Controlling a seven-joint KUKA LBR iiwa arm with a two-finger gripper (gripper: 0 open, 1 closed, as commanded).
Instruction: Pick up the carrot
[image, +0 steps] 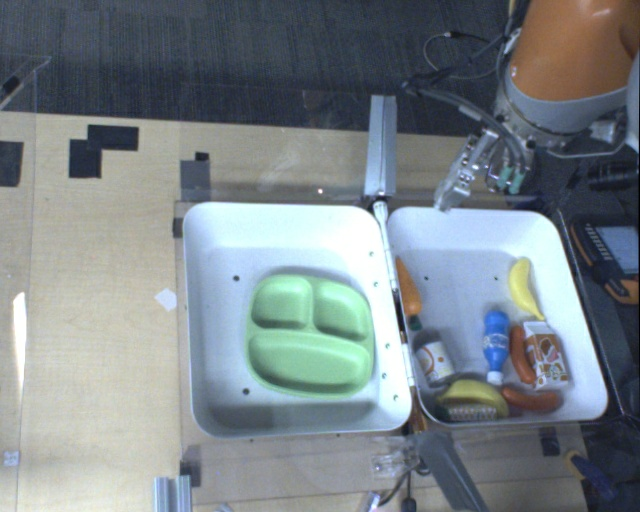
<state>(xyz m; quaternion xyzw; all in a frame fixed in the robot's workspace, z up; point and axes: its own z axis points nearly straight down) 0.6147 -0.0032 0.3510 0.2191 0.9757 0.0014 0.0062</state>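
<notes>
Pretty even overhead light, a bit washed out on the white bins (290, 225). Soft shadow around the green tray (310, 335) inside them, and everything's slightly soft, low-res overall.

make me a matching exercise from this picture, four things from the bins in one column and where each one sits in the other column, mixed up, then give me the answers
Things:
1. carrot
2. green plate
3. banana
4. blue bottle

Places:
A. middle of the left bin
B. against the left wall of the right bin
C. between the small can and the juice carton
D. upper right part of the right bin

Pairs: 1-B, 2-A, 3-D, 4-C
</notes>
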